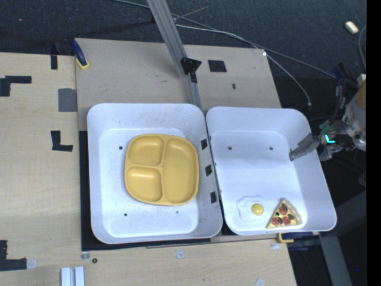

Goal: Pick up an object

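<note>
Overhead view, 2 white bins: gripper (305, 148), finger state can't tell, at right bin's (250, 124) far-right edge, well apart from toy fried egg (252, 208) & pizza slice (284, 214) near front wall; flat items may slip.

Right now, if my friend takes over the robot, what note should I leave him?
Gripper: at the right bin's right edge, above the wall, with nothing between its fingers that I can see; whether they are open or shut is unclear.
Things: the toy fried egg and toy pizza slice lie side by side in the near corner of the right bin. The yellow divided plate sits in the middle of the left bin.
Done: nothing picked up yet.
Left: choose an object, lower onto it, grip and lift.
</note>
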Robot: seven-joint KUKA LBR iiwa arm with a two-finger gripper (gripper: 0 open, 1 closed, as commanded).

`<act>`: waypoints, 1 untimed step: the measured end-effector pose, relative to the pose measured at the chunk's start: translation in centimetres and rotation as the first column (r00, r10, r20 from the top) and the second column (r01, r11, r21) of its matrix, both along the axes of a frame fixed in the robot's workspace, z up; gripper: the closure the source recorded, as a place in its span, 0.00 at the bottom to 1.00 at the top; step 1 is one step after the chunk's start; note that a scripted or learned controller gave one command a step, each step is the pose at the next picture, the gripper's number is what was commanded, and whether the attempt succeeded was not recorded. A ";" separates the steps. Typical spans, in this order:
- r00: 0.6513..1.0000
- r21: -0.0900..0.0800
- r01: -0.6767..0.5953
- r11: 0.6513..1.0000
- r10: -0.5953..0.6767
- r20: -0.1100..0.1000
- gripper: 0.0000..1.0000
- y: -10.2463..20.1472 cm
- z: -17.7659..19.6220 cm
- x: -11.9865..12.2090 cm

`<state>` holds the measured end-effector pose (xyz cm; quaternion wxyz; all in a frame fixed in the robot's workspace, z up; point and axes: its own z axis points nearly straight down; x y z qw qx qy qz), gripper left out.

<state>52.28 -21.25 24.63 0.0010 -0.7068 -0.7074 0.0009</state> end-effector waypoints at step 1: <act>1.000 0.000 0.000 1.000 0.000 0.001 0.00 0.0 0.0 0.0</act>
